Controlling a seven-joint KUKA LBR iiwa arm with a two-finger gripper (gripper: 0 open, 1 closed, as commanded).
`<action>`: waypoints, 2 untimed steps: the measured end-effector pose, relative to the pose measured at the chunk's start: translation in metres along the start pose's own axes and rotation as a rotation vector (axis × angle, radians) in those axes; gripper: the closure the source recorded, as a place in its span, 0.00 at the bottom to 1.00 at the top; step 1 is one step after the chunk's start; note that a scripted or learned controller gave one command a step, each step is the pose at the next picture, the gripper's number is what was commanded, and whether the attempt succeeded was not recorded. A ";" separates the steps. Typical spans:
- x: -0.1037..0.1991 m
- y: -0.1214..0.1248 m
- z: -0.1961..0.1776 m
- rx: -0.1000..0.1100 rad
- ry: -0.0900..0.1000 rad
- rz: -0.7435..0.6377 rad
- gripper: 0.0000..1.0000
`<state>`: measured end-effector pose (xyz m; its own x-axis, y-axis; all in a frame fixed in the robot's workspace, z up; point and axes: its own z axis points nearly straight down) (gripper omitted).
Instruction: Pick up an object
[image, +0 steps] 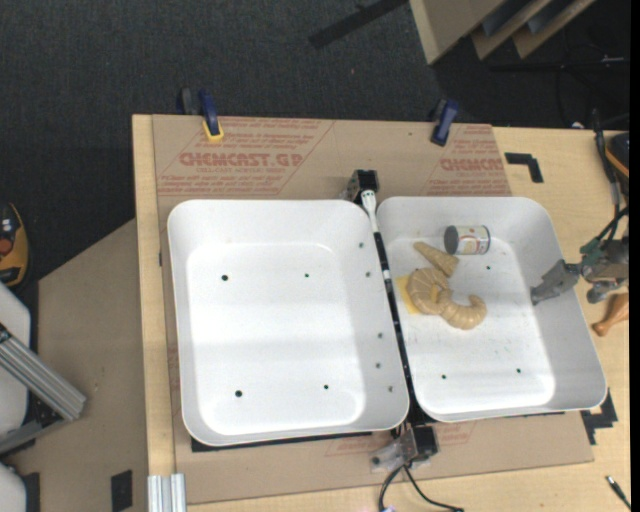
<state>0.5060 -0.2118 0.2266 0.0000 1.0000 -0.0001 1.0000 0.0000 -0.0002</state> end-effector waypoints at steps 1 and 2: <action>0.027 -0.031 0.140 0.014 0.007 0.000 0.00; 0.038 0.028 0.015 -0.016 -0.005 -0.006 0.00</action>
